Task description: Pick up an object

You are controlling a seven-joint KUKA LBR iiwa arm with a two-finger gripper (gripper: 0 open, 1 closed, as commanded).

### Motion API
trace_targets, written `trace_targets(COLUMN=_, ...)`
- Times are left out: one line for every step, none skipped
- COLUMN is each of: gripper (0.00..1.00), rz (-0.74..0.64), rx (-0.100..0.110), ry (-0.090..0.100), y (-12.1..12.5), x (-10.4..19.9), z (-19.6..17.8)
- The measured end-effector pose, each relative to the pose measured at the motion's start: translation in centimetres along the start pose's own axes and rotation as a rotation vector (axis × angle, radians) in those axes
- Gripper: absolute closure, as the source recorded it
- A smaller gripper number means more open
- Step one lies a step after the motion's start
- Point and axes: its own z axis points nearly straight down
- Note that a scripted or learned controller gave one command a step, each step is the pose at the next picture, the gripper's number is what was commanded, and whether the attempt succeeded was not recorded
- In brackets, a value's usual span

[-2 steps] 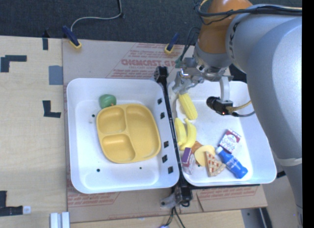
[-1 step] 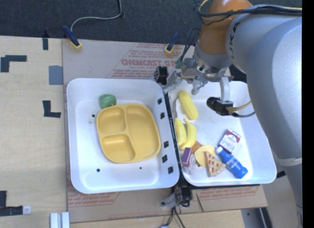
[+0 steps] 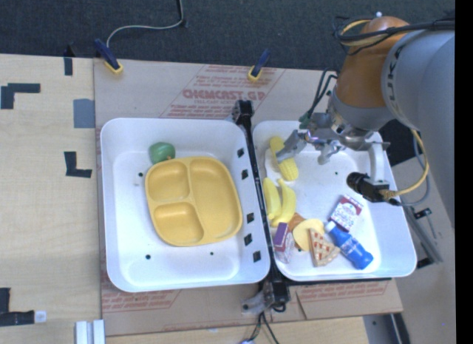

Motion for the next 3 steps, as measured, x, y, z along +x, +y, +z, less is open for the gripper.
trace_targets(gripper=0.00, rz=0.002, rx=-0.002, ry=-0.003, y=-2.6, x=-2.6, z=9.2)
trace_targets(gripper=1.00, rz=0.000, rx=0.001, ry=0.001, y=-2.6, x=-2.4, z=8.3)
trace_targets(gripper=1.00, rz=-0.002, rx=-0.004, ry=0.001, y=-3.9, x=3.6, z=-10.1)
